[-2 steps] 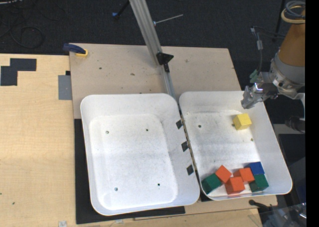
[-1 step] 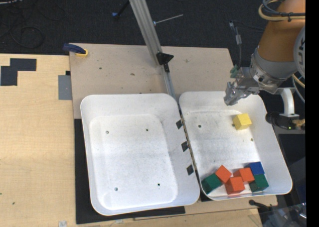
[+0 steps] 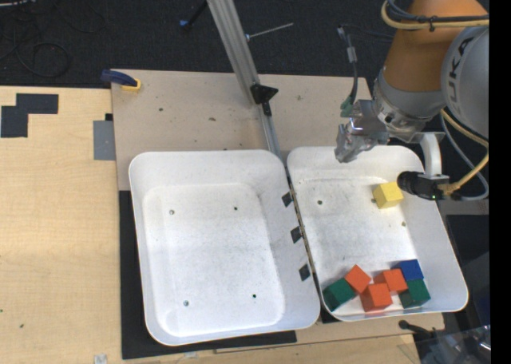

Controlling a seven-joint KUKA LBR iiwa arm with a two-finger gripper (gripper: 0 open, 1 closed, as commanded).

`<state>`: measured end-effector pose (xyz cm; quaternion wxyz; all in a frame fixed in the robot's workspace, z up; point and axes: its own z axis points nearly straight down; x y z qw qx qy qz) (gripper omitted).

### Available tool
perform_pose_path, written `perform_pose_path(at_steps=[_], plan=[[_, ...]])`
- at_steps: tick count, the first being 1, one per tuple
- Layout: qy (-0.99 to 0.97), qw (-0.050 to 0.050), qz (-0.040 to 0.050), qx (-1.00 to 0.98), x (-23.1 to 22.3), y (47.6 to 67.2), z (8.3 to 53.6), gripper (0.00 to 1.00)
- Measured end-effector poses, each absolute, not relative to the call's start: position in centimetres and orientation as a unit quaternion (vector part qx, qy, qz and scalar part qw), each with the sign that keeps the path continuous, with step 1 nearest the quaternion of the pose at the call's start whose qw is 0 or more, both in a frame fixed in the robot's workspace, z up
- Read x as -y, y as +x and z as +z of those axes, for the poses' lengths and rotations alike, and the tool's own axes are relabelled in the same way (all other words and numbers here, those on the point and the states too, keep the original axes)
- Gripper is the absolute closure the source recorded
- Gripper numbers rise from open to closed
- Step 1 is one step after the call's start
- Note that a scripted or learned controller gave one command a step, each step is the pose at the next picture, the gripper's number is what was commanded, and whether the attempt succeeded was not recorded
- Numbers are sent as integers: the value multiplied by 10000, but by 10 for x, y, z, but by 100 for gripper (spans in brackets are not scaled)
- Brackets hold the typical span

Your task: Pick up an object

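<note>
Blocks sat in the right bin (image 3: 447, 251), none of them between the fingers. Yellow block (image 3: 388, 195) lay alone near the bin's far-right side, below and to the right of the fingertips, well apart from them. Rest were bunched at the near edge, much farther from the fingers: an orange block (image 3: 358, 278), a second orange block (image 3: 377, 296) touching it, a third orange block (image 3: 394, 280) just beside those, a green block (image 3: 339, 294) on the left end, a blue block (image 3: 410, 270) and a dark green block (image 3: 415, 295) on the right end.

Gripper (image 3: 350, 149) hung over the bin's far rim, w/ nothing in it — fingers looked drawn close together, tips pointing down. Above it, the orange band (image 3: 427, 31) and grey wrist came in from the right.

Left bin (image 3: 160, 171) lay left of the fingers, touching the right bin along a shared edge w/ small black clips (image 3: 296, 234). A slanted aluminium bar (image 3: 237, 47) rose behind — up and left of the fingers.
</note>
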<state>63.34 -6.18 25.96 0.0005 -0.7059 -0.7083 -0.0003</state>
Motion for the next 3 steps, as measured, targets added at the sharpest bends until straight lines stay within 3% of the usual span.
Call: perform_pose_path(at_steps=[3], plan=[[-7058,9,0,7084,-90,666,237,100]])
